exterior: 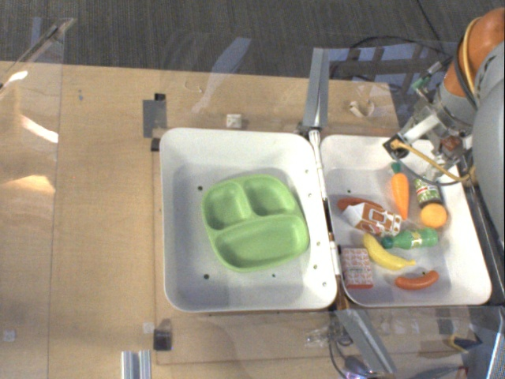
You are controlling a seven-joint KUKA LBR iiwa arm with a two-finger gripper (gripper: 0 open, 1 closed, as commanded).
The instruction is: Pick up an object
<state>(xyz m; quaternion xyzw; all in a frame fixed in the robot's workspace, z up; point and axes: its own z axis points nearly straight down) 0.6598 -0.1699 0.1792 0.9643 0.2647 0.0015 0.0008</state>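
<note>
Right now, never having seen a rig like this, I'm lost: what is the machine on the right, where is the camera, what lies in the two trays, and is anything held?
This is one picture from a single fixed camera above the bench, looking down at a slant. The grey machine with the orange band is a robot arm, reaching in from the right over the far corner of the right bin. That bin holds toy-like food: a carrot, a banana, a green bottle, a red sausage shape, a red-and-white carton and a pink checked packet. The left bin holds a green divided plate. Every item lies on a bin floor, so the pick is not yet done.
</note>
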